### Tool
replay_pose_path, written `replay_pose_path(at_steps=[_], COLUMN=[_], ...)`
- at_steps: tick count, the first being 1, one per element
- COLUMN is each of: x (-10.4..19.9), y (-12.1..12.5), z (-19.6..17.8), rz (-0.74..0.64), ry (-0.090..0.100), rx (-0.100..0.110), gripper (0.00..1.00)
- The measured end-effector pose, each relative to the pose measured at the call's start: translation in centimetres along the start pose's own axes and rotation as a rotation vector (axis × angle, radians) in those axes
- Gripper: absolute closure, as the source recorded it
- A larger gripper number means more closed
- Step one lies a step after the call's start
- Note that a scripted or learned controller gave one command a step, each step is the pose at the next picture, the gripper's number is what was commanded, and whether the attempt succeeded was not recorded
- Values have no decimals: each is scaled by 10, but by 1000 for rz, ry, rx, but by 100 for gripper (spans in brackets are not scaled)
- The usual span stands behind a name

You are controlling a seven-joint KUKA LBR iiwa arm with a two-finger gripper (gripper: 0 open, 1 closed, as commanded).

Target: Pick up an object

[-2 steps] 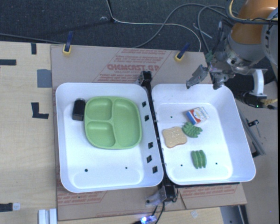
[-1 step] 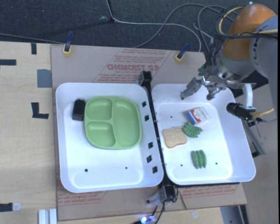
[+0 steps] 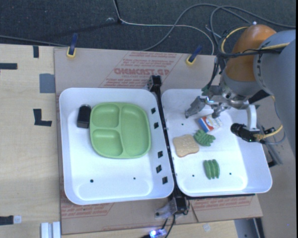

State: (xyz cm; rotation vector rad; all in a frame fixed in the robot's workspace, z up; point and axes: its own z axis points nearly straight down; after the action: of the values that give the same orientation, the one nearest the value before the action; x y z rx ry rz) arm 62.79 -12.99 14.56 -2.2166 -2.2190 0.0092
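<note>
2 shallow white bins sit side by side on a brown cardboard sheet [image 3: 134,66] with red printing, the left bin [image 3: 64,148] touching the right bin [image 3: 262,180] along a seam lined with small black clips [image 3: 161,155]. 2 yellow clamps with blue handles grip the sheet's far edge, 1 near its left corner [image 3: 71,51] and 1 further right [image 3: 192,59]. The sheet lies on a pale wooden counter [image 3: 20,157] marked with black tape pieces [image 3: 39,117] and a grey patch [image 3: 47,82]. Beyond the counter, thin cables [image 3: 154,33] trail over dark carpet [image 3: 39,9]
</note>
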Motion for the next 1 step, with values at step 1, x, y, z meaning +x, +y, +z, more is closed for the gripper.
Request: replay_pose_path(at_steps=[1], x=[2], y=[-2], z=[43], rz=[-1], ry=[-2], rx=[-6], gripper=[0])
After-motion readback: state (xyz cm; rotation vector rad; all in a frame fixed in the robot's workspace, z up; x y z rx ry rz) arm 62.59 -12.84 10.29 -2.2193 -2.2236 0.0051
